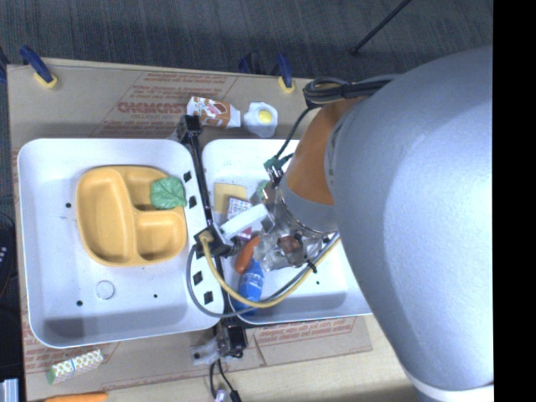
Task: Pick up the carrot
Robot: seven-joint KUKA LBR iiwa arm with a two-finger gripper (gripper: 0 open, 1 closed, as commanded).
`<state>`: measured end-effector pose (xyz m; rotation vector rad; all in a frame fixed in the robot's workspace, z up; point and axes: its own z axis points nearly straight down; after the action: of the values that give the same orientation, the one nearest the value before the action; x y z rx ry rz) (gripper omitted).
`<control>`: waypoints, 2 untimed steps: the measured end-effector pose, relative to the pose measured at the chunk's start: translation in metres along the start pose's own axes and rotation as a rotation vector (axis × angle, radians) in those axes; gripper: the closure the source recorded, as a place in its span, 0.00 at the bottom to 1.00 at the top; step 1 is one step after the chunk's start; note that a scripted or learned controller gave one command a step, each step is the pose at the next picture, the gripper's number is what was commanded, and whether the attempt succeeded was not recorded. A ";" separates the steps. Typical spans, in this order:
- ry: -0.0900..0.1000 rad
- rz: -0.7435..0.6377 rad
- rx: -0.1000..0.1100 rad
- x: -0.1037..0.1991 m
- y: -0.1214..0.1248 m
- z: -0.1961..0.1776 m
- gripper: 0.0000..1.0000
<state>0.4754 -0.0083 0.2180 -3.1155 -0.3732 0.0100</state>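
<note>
Arm's grey upper link (427, 224) is closest to camera, blocking most of the right side; orange band (310, 170) shows just left of it, above the wrist.

Gripper (266, 239) is down in the right bin (219, 159), low in the bin near its left wall. Wrist hardware and cabling cover the fingertips, so can't tell jaw opening, and can't see anything between the fingers.

Carrot (244, 255) is just left of the gripper, touching or nearly touching it. Only a short orange length is visible. Long axis runs diagonal: upper end toward the gripper, lower end pointing down-left toward the bin divider. Can't tell tip from stem end.

Around it, going outward:
- blue bottle-like item (250, 286) directly below the carrot, touching or just beside it
- white flat piece (243, 220) just above the carrot, tilted
- yellow block (229, 197) further up in the same bin
- yellow cable (276, 296) loops under the gripper along the bin's near edge

Left bin (42, 249) has a yellow divided tray (105, 224) with a green leaf item (168, 193) on its upper right corner.
</note>
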 end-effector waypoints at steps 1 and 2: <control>0.002 -0.170 -0.001 0.011 -0.046 -0.024 1.00; 0.002 -0.136 -0.001 -0.001 0.006 -0.065 1.00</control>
<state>0.4761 -0.0150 0.2832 -3.0832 -0.5848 0.0057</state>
